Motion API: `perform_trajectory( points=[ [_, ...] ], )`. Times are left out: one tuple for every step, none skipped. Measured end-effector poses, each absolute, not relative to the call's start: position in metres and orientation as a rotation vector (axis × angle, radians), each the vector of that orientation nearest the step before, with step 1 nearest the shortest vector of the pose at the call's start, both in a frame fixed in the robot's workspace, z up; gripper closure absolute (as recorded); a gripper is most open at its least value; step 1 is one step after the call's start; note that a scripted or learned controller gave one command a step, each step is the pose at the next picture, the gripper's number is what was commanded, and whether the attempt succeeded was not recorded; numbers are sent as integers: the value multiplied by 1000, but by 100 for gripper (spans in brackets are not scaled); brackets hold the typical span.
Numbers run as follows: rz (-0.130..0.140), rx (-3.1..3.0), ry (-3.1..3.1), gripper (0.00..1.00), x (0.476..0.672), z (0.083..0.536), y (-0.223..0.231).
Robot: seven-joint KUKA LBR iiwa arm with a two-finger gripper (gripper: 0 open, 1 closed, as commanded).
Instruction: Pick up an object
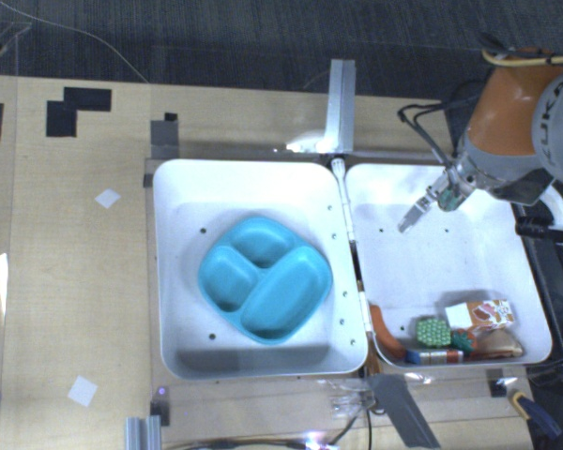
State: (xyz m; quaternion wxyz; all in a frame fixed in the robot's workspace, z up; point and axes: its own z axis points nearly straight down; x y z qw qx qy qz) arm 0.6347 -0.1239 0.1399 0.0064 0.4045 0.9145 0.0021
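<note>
A heap of small objects lies along the near edge of the right bin point(450, 251): an orange curved piece point(382, 331), a green knobbly ball point(433, 331), a white and green block point(458, 315), a red-patterned packet point(493, 312) and a brown piece point(497, 347). My gripper point(413, 217) hangs over the far part of this bin, well away from the heap, pointing down-left. Nothing shows at its tip.
The left bin point(183, 204) holds a blue three-compartment plate point(263, 277). A metal post point(342, 106) stands behind the divide between the bins. The arm's orange band point(507, 111) is at the right, with black cables beside it.
</note>
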Motion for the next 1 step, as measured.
perform_trajectory(
  points=[
    [7, 1448, 2774, 0, 597, 88, -103]
  ],
)
